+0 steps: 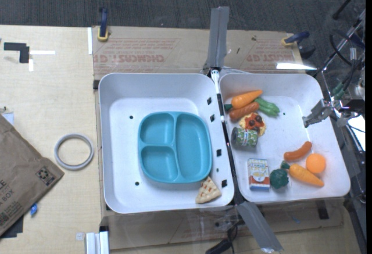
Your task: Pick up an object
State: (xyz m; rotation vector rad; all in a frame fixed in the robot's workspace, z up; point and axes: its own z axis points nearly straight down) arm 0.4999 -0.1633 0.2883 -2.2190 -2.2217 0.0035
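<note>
A waffle wedge point(208, 192) lay nearest, at 5 o'clock in the left bin point(110, 148), touching the corner of the blue divided plate point(174, 147) that took up the bin's middle.

The claw point(318, 113) sat at 3 o'clock over the right bin point(290, 85), by its rim. How far open it was could not be told, nor whether it held anything. The things to pick were all apart from it, in the right bin.

Counted there:
- two carrots, one point(247, 97) at 11 o'clock and one point(305, 175) at 5 o'clock
- two sausages, one point(243, 110) under the upper carrot and one point(297, 151) at 4 o'clock
- one green pepper point(268, 107)
- one pizza piece point(253, 123)
- one can point(244, 138)
- one small carton point(258, 174) at 7 o'clock
- one broccoli point(279, 178)
- one orange point(315, 163)

The risks looked plain. The 11 o'clock cluster was packed tight, so a descent there would likely pinch two things or push one aside. The orange and the can were round and would probably roll from a glancing close. The lower carrot touched the broccoli and lay near the wall, where the claw might strike the rim.

Left of the bins, a tape ring point(74, 151) lay on the bench.
</note>
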